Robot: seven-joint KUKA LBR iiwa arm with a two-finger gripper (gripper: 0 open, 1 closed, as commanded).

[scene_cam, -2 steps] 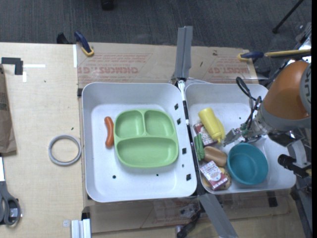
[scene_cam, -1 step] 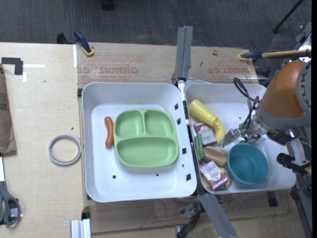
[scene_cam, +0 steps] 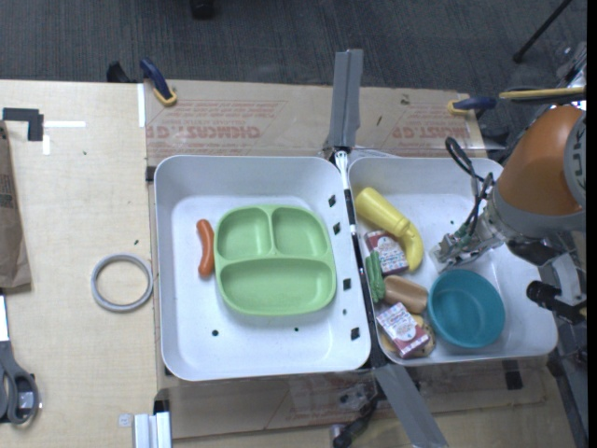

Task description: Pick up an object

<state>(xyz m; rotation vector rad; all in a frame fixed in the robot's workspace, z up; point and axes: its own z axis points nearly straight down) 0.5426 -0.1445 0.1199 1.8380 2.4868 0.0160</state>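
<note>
The arm (scene_cam: 541, 171) reaches into the right bin (scene_cam: 420, 171) from the right. Its gripper (scene_cam: 464, 244) hangs low over the bin floor, just beyond the far rim of a blue bowl (scene_cam: 466, 310). A yellow banana-shaped toy (scene_cam: 387, 220) lies to the gripper's left. Below the toy sit a red-and-white packet (scene_cam: 385, 253), a thin green piece (scene_cam: 374, 278), a brown bun-like piece (scene_cam: 407, 293) and a second packet (scene_cam: 401, 329). Nothing shows between the gripper's tips.
The left bin (scene_cam: 177, 278) holds a green divided plate (scene_cam: 275, 259) and an orange sausage-shaped toy (scene_cam: 205, 247). A grey divider bar (scene_cam: 345, 101) runs between the bins. On the bench at left lie a tape ring (scene_cam: 121, 281) and scissors (scene_cam: 17, 395).
</note>
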